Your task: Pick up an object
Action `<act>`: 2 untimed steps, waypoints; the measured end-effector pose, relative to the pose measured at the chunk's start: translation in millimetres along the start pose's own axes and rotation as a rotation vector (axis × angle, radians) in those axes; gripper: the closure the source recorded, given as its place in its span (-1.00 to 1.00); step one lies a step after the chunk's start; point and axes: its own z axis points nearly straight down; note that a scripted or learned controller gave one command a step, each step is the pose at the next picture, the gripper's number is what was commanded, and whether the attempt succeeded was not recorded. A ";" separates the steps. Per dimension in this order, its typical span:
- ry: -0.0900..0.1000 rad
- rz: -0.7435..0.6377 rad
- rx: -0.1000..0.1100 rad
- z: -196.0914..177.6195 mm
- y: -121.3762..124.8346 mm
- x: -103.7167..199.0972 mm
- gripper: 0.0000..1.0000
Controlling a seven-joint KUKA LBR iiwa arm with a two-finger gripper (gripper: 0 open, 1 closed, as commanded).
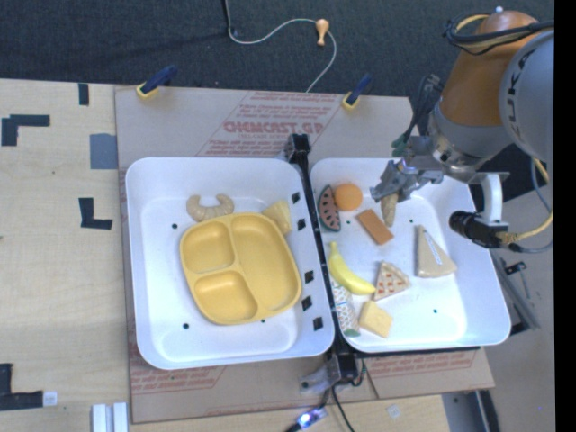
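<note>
your pincer hangs over the right bin; its opening cannot be told; orange block sits just below-left.

The arm is built of rounded grey segments, with a broad orange band wrapping the section above the wrist. A yellowish cable loops over the top of the orange part, and another thin yellow one trails along the lower right side. Below the band sits a darker grey metal wrist block with angular edges. A white bracket carrying a black cylindrical part juts out beside it.
</note>
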 end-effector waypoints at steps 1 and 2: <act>-0.002 0.003 0.004 18.7 9.2 12.8 1.00; -0.001 0.006 0.003 10.3 -1.0 0.7 1.00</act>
